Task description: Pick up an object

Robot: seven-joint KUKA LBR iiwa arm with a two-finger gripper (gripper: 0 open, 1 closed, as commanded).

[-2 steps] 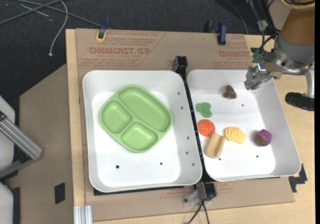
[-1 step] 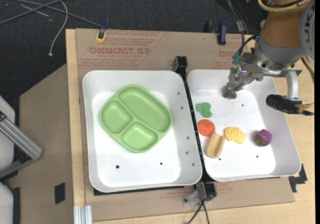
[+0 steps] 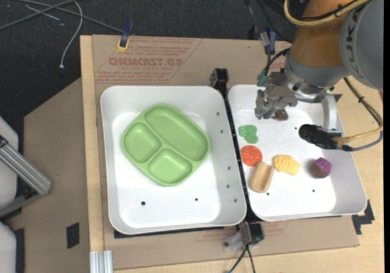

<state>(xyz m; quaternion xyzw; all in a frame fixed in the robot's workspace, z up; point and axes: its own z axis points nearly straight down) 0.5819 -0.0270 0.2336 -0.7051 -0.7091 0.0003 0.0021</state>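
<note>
In the camera view, the gripper (image 3: 270,106) is low over the back part of the right bin (image 3: 347,202); I cannot tell its state. A small brown object (image 3: 281,115) lies just beside it. Nearer the front lie a green piece (image 3: 248,134), an orange-red ball (image 3: 251,155), a tan piece (image 3: 262,177), a yellow piece (image 3: 286,164) and a purple one (image 3: 321,167). A green divided plate (image 3: 165,143) rests in the left bin (image 3: 122,205).

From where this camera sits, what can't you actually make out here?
- Hand: its fingers blur together from above, so open or shut is unclear.
- Dark brown thing under the hand: mostly covered by it.
- Arm: cut off by the top and right edges.
- Purple item: too small to identify.
</note>
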